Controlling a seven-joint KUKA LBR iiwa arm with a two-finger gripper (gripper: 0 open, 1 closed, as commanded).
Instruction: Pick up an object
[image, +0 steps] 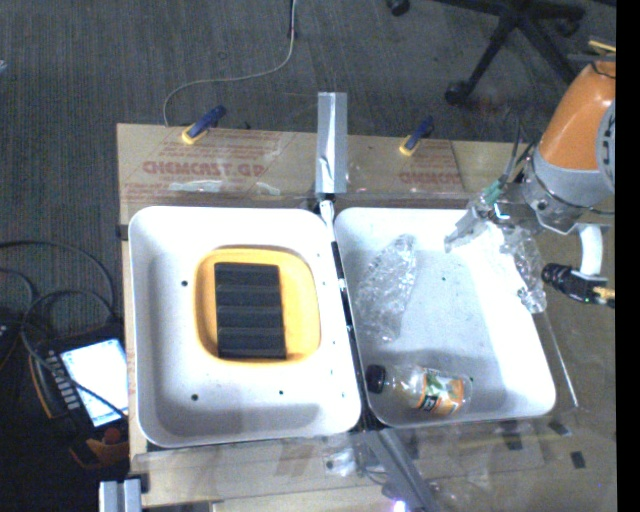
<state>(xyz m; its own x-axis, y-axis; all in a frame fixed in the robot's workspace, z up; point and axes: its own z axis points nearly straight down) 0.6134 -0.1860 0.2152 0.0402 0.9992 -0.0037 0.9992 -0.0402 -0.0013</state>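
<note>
The arm (580, 120), grey with its orange band, is reaching in from the upper right of the frame, and its claw (490, 215) is hovering over the upper right part of the right bin (520, 400). I cannot tell whether the claw is gripping anything.

A clear crumpled piece of plastic (528, 270) is hanging or lying just beside the claw, along the right wall of that bin; from here I cannot say whether it is touching the claw or resting on the bin.

2 more things are lying in the right bin. A crushed clear plastic bottle (388, 280) is sitting in the upper left part of it, well apart from the claw. A second bottle (425, 388) with a dark cap and an orange and dark label is lying on its side near the bin's lower edge.

The left bin (160, 400) is carrying a yellow tray-like object (305, 310) with a black ribbed block (250, 310) lying in its middle.

Both bins are sitting side by side on the worktop (220, 170), and 2 clamps with yellow and blue handles, the left clamp (202, 124) and the right clamp (416, 136), are sitting at its upper edge. A metal post (331, 145) is standing between the bins at the top.
</note>
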